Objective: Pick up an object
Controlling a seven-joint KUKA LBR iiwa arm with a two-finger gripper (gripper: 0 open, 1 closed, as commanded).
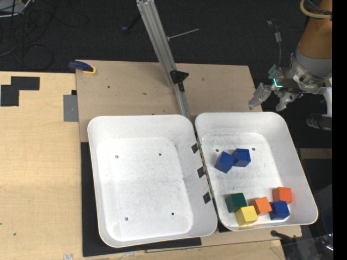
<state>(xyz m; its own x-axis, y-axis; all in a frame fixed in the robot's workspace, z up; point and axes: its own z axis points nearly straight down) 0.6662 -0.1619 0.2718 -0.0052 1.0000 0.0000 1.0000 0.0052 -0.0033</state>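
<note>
Sitting nearest in the right bin [295,150], a yellow block [246,214], green block [235,201], orange block [262,205], blue block [280,209] and red-orange block [282,194] cluster together. Farther back, two blue cubes [232,160] touch. Beyond the bin's far rim, the gripper [272,98] hovers with fingers spread, holding nothing.

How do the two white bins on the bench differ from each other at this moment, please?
The right bin holds a handful of small blocks, among them two blue blocks touching near its middle and a yellow block by its near edge. The left bin shows just bare floor with a few dark dots. The gripper hangs near the right bin's far corner, well away from the left bin. Both are shallow, white and round-cornered, set side by side.
</note>
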